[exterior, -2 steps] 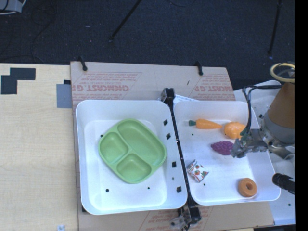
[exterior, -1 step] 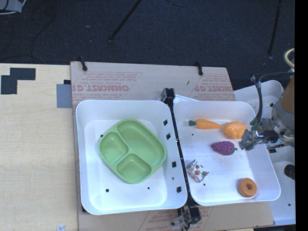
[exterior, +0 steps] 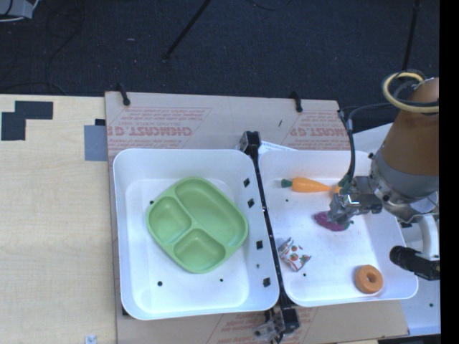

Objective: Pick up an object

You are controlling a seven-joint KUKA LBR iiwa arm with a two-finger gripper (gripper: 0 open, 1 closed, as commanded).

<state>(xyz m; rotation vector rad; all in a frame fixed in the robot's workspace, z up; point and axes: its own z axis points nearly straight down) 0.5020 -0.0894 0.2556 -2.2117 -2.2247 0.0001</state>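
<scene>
Dark carpet is running along the back, with a pale wooden bench point(exterior: 50, 228) sitting in front of it and cardboard point(exterior: 215, 124) lying under two white bins. Over in the left bin point(exterior: 136, 292) a green divided plate point(exterior: 197, 224) is lying flat (three compartments, tilted a bit diagonally). Moving into the right bin point(exterior: 323, 292), a small crumpled wrapper point(exterior: 293, 255) is sitting near the divider, an orange carrot point(exterior: 308, 185) is lying toward the back, and a purple object point(exterior: 331, 223) is resting mid-bin. The gripper point(exterior: 344, 210) is hanging right over that purple thing, touching or nearly so; honestly can't tell whether its fingers are spread or closed. An orange donut point(exterior: 369, 279) is sitting at the front right corner.
</scene>
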